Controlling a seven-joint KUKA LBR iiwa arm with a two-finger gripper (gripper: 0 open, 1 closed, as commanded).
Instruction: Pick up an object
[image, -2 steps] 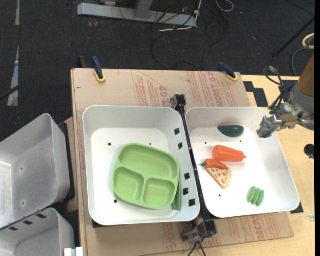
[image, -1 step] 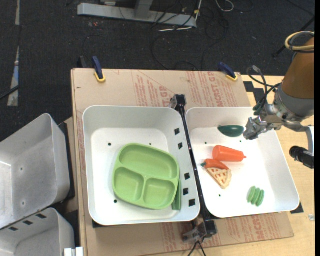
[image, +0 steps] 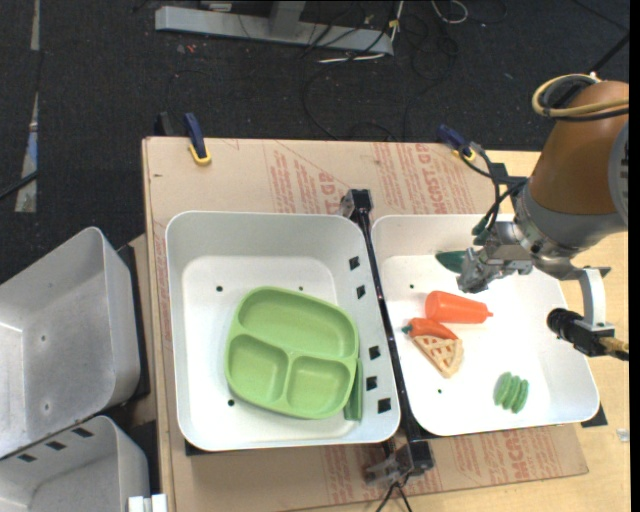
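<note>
In the right bin (image: 560, 410) lie an orange carrot (image: 457, 307), a small red pepper piece (image: 428, 328), a waffle-patterned wedge (image: 441, 354) and a green pea pod (image: 511, 391). A dark green object (image: 450, 262) lies near the bin's back, just left of my gripper (image: 476, 272). The gripper hangs over the back of the right bin, above and to the right of the carrot. Nothing shows between its fingers.
The left bin (image: 200, 250) holds a green divided plate (image: 292, 351). A black divider (image: 375, 300) runs between the bins. Spare white bins (image: 50, 340) stand off the bench at the left. Clamps (image: 197, 140) sit on the bench's back edge.
</note>
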